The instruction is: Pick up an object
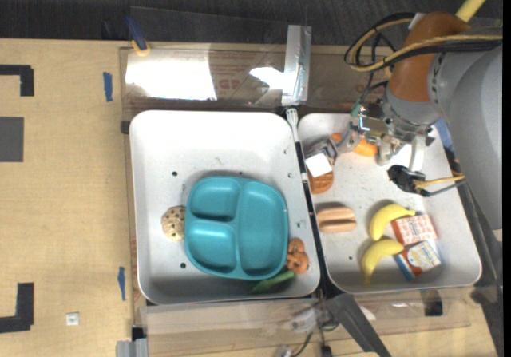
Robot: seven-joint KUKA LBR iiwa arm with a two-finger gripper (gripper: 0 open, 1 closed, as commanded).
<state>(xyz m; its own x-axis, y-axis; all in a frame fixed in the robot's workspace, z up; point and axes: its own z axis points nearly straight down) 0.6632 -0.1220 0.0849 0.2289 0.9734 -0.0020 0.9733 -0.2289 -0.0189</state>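
Observation:
My gripper (383,142) hangs low over the back of the right bin (467,267), under the grey wrist with its orange band. A small orange piece (365,148) lies right beside its left side; I cannot tell whether they touch. Further left, a brown-orange item (322,183) with a white block (318,164) on top sits by the bin's left wall. Toward the front lie a hot dog (336,218), two yellow bananas (389,219) (377,255) and two small red, white and blue cartons (414,229) (418,258).
The left bin (152,140) holds a teal divided plate (237,225), a speckled cookie (172,222) at its left, a small orange-brown item (297,255) at its right and a green piece (271,283) in front. A clear panel (207,76) stands behind the bins.

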